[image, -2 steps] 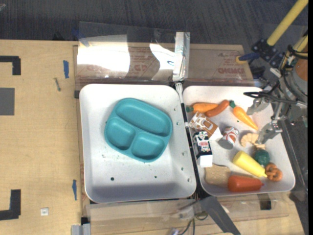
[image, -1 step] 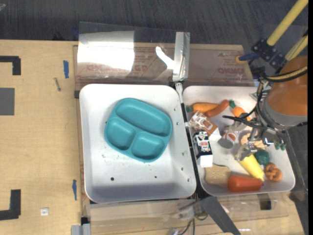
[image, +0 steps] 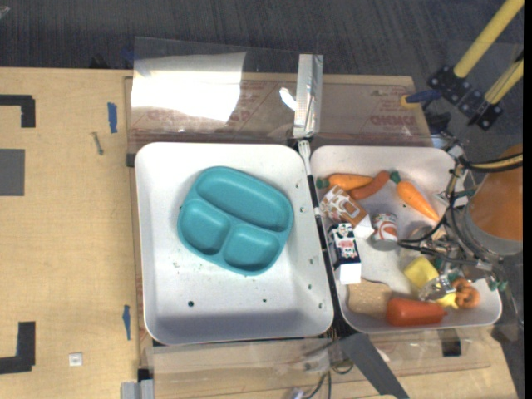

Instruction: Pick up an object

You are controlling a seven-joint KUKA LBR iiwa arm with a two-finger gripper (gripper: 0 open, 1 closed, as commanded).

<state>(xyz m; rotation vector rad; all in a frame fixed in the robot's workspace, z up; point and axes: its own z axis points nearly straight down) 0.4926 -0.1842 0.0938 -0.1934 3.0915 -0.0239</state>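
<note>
The right bin (image: 366,160) holds several toy foods. An orange carrot (image: 348,181) and a reddish sausage (image: 374,185) lie at the back, with a second carrot (image: 416,199) to their right. Along the left wall are a brown-and-white box (image: 341,207) and a blue-and-white carton (image: 345,249). A small can (image: 384,228) lies in the middle. A tan bread piece (image: 368,298) and a red pepper (image: 413,310) sit at the front. My gripper (image: 438,254) hangs low at the bin's right side, just above a yellow block (image: 418,271). Nothing visibly sits in its grasp.
The left bin (image: 158,223) carries a teal divided plate (image: 235,219). A small orange-and-yellow toy (image: 461,294) lies in the right bin's front right corner. The arm's orange band (image: 501,206) and black cables (image: 455,191) overhang the right wall. A clear plastic panel (image: 199,98) stands behind the bins.
</note>
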